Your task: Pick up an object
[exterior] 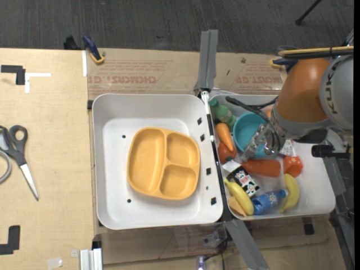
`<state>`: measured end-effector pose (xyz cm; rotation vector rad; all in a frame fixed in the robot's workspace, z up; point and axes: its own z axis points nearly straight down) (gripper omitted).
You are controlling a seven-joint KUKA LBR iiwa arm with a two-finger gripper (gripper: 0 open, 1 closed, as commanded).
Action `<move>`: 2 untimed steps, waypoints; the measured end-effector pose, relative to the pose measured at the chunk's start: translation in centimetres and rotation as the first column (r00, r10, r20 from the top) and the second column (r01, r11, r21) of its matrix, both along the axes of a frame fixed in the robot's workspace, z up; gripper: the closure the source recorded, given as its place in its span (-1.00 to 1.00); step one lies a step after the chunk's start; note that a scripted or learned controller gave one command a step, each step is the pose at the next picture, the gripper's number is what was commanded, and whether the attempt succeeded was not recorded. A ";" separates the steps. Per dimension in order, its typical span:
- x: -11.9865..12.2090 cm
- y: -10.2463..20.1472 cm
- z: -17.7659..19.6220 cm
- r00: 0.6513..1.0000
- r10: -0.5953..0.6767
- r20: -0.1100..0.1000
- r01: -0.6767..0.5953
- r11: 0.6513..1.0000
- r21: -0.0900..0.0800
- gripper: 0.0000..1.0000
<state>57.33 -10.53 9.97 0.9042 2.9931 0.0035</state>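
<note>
Overhead slanted view of the bench. Landmark for all positions: teal bowl (247,131), lying in the upper half of the right bin (318,202).

Gripper (263,145): poised at the bowl's lower right rim, hung from the grey arm (337,94) with its orange band (304,91) to the right of the bowl. Open or closed: cannot be told from this angle, the tip blurred against the clutter beneath.

Objects available for picking, all in the same bin as the bowl:
- carrot (224,135), just left of the bowl, lengthwise along the bin wall;
- green bottle (224,113), up and left of the bowl;
- black utensil (247,103), just above the bowl;
- long red-orange item (261,168), just below the bowl and under the gripper;
- small orange piece (292,165), down and right of the bowl;
- black-and-white patterned box (245,180), below the bowl;
- two bananas, one (238,197) well below the bowl to the left, the other (291,192) well below to the right;
- blue bottle (269,201), between the two bananas.

Left bin (107,151): left of the bowl, across the shared wall, holding a yellow divided plate (163,163).

Scissors (20,157): far left of the bowl, on the bare bench outside both bins.
</note>
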 end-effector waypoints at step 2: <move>5.0 0.3 0.1 0.845 -0.535 -0.001 0.535 0.845 0.009 1.00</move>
